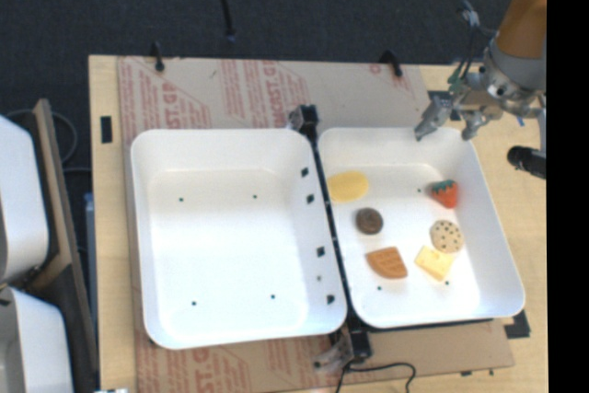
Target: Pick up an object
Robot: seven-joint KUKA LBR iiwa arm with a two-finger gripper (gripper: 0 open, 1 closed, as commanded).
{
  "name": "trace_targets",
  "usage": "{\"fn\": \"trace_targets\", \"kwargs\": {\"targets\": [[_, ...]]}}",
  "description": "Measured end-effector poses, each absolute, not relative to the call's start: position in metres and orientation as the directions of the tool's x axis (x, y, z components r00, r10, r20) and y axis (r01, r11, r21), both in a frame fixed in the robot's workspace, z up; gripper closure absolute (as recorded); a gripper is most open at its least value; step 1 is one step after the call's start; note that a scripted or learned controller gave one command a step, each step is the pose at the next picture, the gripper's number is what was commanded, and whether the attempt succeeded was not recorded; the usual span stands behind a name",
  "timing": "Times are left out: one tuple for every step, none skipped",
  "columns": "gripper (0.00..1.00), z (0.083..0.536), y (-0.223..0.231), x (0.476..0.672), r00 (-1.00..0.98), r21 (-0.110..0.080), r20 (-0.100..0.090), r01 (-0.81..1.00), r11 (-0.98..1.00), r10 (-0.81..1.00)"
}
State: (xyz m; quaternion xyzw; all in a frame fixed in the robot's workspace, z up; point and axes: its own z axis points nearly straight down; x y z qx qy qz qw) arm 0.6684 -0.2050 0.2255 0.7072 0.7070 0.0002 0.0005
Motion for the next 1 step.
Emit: {"fn": "trace_targets", "kwargs": {"targets": [[0.00, 0.1660, -0.2010, 0.6616, 0.000, -0.004, 0.001, 1.000, 0.000, 1.000]]}}
